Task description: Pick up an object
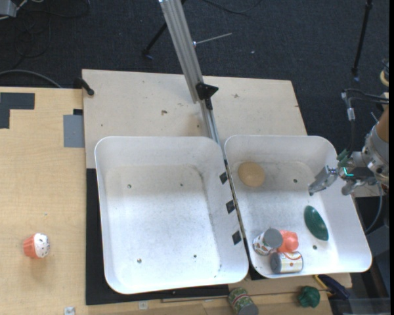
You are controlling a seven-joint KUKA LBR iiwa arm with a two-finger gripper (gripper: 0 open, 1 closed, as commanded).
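Note:
The right bin [328, 151] holds a tan round object [251, 174] near its far left, a dark green oval [316, 222] towards the right, and a cluster at the front: a grey cylinder [271, 239], an orange piece [289, 241] and a white and red can [287, 262]. My gripper [335, 183] hangs over the bin's right rim, above and behind the green oval. It is open, with nothing between its fingers [317, 183].
The left bin [111, 195] sits beside the right one, with a slanted metal rail [187, 51] rising behind the divide. An orange and white toy [37, 245] lies on the wooden bench at left. A small can [240, 300] and a green object [308, 296] lie in front of the bins.

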